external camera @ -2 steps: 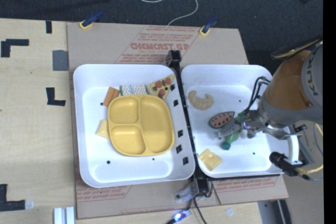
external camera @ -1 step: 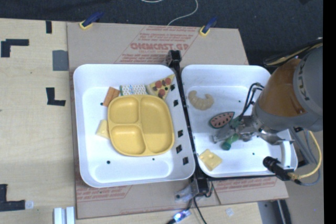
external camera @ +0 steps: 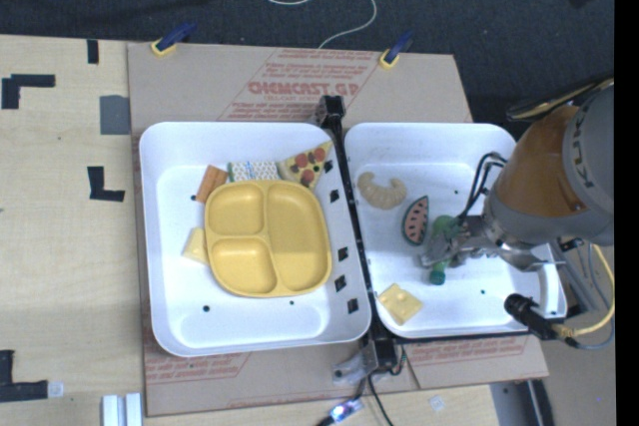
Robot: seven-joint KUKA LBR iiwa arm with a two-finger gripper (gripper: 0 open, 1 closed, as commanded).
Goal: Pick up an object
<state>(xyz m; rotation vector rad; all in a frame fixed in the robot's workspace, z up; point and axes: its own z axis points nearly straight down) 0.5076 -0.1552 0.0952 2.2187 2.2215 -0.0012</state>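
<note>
The right bin holds a tan curved piece, a watermelon slice, a yellow cheese wedge and a small green-teal item. My gripper reaches in from the right and sits low in the bin, just right of the watermelon slice and directly above the green-teal item. Its tip is dark and greenish, and I cannot make out what lies between it and the bin floor.
The left bin carries a yellow divided plate with an orange piece, a pizza slice and a yellow wedge around it. The arm's orange band hangs over the right bin's right rim.
</note>
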